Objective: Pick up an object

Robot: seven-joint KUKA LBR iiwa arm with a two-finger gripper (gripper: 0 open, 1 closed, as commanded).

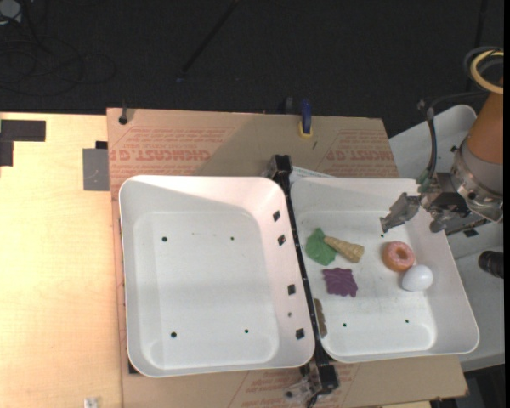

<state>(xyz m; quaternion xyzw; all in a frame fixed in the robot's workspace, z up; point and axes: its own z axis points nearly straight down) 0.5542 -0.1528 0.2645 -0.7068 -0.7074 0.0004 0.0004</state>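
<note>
White right bin [442, 334] holding a doughnut [399, 256], white egg [416, 279], purple piece [341, 281] and green piece [320, 248]. Gripper [421, 213], spread and holding nothing, hangs above the doughnut: approach step, it seems; next, descend and close.

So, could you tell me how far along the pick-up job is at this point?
Done: the gripper is over the right bin. In hand: nothing; its fingers are open, above the toys. Left: descend and grasp one, likely the pink donut or white egg nearest it.
</note>
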